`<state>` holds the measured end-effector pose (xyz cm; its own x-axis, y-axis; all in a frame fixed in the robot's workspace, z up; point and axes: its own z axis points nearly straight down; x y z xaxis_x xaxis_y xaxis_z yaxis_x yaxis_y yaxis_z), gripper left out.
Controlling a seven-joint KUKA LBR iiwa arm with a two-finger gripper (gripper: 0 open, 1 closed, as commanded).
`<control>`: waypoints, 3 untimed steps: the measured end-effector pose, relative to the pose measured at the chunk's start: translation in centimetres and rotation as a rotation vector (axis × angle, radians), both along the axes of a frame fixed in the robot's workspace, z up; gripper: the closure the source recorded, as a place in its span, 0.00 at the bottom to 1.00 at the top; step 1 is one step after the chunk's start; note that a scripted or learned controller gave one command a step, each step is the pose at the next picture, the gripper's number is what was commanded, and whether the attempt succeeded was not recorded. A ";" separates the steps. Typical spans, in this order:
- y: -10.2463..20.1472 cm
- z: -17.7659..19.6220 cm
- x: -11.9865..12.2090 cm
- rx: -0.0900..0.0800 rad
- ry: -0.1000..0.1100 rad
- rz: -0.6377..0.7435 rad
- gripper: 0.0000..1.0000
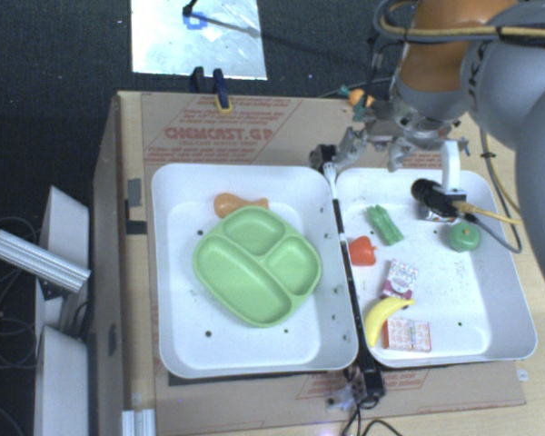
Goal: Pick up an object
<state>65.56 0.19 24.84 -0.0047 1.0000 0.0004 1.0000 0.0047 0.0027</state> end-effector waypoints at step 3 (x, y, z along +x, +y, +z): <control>-11.7 -16.4 1.3 -0.001 0.001 -0.004 0.00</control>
<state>66.89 -11.50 8.48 -0.0004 1.0000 -0.0010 1.0000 0.0004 0.0016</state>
